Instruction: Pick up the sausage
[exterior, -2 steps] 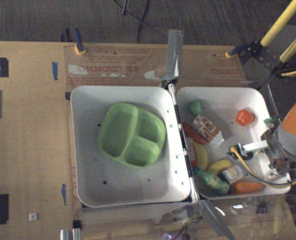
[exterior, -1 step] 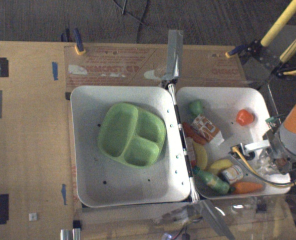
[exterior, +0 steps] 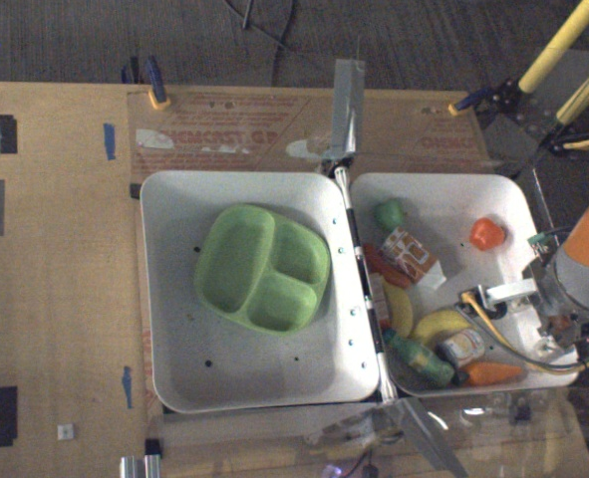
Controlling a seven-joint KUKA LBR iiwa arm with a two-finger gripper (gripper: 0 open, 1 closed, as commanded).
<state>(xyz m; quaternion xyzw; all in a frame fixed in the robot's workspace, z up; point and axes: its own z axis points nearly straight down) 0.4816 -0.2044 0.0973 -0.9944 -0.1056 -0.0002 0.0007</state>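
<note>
I see the sausage [exterior: 386, 265] lying toward ten o'clock from my gripper [exterior: 548, 317], long axis running ten-to-four; grip state unclear.

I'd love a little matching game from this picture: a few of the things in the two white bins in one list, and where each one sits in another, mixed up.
Things:
1. green plastic divided plate
2. small orange-red round toy
3. orange toy carrot
4. yellow toy banana

Places:
A. near edge of the right bin
B. middle of the left bin
C. far part of the right bin, lying apart
D. right bin, close to the divider between the bins

Pairs: 1-B, 2-C, 3-A, 4-D
</note>
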